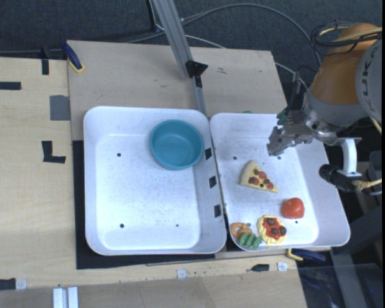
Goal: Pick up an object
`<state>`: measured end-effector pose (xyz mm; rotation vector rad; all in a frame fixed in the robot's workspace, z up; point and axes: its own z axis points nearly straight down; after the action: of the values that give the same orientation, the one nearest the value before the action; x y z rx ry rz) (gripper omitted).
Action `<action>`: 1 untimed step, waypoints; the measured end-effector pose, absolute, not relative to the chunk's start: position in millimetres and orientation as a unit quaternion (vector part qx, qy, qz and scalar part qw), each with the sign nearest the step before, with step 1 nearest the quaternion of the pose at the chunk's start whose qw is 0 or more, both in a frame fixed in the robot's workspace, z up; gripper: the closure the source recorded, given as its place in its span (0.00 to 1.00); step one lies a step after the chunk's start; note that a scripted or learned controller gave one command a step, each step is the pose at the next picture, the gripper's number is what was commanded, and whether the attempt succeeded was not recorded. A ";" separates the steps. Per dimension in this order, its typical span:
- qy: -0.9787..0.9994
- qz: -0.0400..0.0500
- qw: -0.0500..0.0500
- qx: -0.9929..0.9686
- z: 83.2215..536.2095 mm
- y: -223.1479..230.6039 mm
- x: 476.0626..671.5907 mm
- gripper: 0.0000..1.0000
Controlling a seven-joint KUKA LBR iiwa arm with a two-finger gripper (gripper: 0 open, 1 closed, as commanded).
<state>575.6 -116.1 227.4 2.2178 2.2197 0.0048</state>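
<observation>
Gripper [277, 147] sits over the far part of the right bin [314, 233], above bare floor, nothing visible between its fingers; cannot tell whether it is wide or narrow from this angle. Using the right bin as the landmark: pizza slice [257, 177] lies near its middle, just toward the near side of the gripper and apart from it. Red tomato-like piece [293, 208] is nearer the bin's right wall, well apart from the gripper. Round mini pizza [272, 229] lies at the bin's near edge, with a small orange-and-green food piece [244, 234] just beside it at the near-left corner. Blue bowl [176, 144] stands upright in the left bin [115, 191], next to the right bin's left wall. Both bins rest on the tabletop [128, 69].
</observation>
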 end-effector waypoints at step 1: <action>0.707 -0.001 0.000 0.707 216.6 -115.9 575.5 1.00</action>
<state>575.5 -115.9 216.6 2.2215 2.2224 -0.0016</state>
